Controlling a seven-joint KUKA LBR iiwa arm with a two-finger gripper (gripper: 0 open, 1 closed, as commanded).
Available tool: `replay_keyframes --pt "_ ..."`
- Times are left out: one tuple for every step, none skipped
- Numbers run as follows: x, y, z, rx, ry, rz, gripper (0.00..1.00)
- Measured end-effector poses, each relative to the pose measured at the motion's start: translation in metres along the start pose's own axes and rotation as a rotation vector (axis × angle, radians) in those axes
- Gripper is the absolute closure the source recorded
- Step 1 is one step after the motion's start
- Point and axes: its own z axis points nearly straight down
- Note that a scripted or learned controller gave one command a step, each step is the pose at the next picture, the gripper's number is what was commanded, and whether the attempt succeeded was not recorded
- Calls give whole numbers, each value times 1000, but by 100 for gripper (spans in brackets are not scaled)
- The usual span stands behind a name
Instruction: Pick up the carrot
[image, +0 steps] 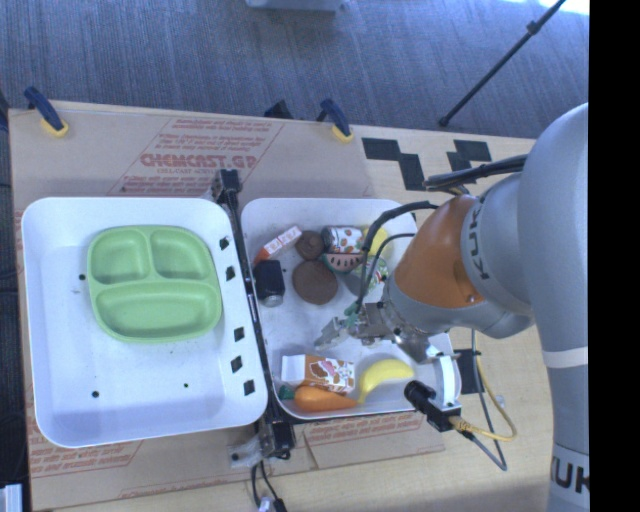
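The carrot (318, 399) is orange with a green tip and lies along the near wall of the right bin (400, 212). A small printed packet (331, 372) rests just behind it, and a yellow banana (384, 377) lies to its right. My gripper (347, 327) hangs over the middle of the right bin, above and slightly to the right of the carrot and apart from it. Nothing is visibly held in it. The grey arm with its orange band (440, 260) covers the bin's right side.
At the back of the right bin are two brown discs (317, 282), a black cylinder (268, 282), a wrapped bar (283, 240) and a watermelon-slice toy (345, 252). The left bin (60, 400) holds a green divided plate (152, 280).
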Motion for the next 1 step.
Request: replay_keyframes --pt "-59 41 -1 -2 -1 2 0"
